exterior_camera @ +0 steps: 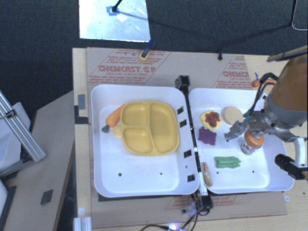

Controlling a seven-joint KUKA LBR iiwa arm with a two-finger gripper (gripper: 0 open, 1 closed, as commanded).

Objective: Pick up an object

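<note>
1. The arm (288, 93) reached in from the right over the right bin (260, 179) — its tool (239, 128) hung low above the bin floor, near the middle of that bin.
2. You could not tell from this slanted view how wide the tool stood; nothing was visibly held in it.
3. The candidate things lay in the right bin: a small bottle with an orange cap (251, 142) just beside the tool and partly under the wrist, a purple piece (207, 136) a little to its left, a yellow and red piece (211, 119) above that, a round tan piece (233, 114) near the bin's far wall, a green piece (226, 162) toward the near wall, and a small tan stick (207, 173) against the divider.
4. The left bin (110, 177) held a yellow divided plate (147, 128) with a toy carrot (113, 116) touching its left rim; both lay well apart from the tool.
5. Judged from the pose, the step in hand was the approach to a grasp. The bottle was the nearest target, though the purple piece was also within easy reach.
6. To do it well, you would centre the tool over one thing alone, keep clear of its neighbours, and descend straight — a slanted descent could tip the bottle.
7. You would confirm the grasp only once the thing showed lifted off the bin floor.
</note>
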